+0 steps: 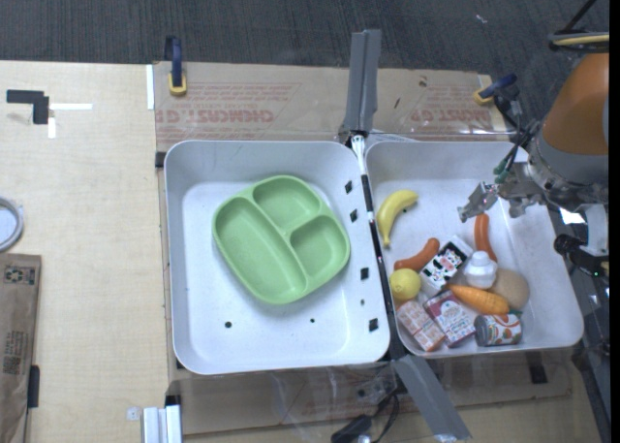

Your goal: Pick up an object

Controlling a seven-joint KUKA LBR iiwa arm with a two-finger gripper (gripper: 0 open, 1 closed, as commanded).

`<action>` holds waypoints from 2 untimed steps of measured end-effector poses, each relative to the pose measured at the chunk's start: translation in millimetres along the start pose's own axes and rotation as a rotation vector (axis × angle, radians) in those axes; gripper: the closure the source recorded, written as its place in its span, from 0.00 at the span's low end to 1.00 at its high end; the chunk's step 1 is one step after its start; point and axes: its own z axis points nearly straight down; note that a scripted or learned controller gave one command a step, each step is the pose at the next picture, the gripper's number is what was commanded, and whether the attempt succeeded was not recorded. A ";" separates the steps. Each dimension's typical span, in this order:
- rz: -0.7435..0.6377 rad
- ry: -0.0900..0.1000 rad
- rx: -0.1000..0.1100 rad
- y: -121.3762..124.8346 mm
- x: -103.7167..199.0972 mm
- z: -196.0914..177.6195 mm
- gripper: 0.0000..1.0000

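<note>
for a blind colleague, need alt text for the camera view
The tool hovers over the right bin, above toy food: banana, sausage, carrot. The left bin holds a green divided plate.

Dark grey carpet floor (pixel 242 0) lies behind the pale wooden bench (pixel 77 189).

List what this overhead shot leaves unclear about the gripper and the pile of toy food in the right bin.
- Gripper: too small and blurred to read whether it is open or shut.
- Arm: cut off by the right edge.
- Packets and can: labels too small to read.
- White item: partly covered by the carrot; identity unclear.
</note>
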 end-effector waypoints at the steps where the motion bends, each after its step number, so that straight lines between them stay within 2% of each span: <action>1: 0.002 0.001 0.000 6.6 -6.1 35.0 0.00; 2: 0.004 -0.001 -0.001 6.9 -7.0 25.3 1.00</action>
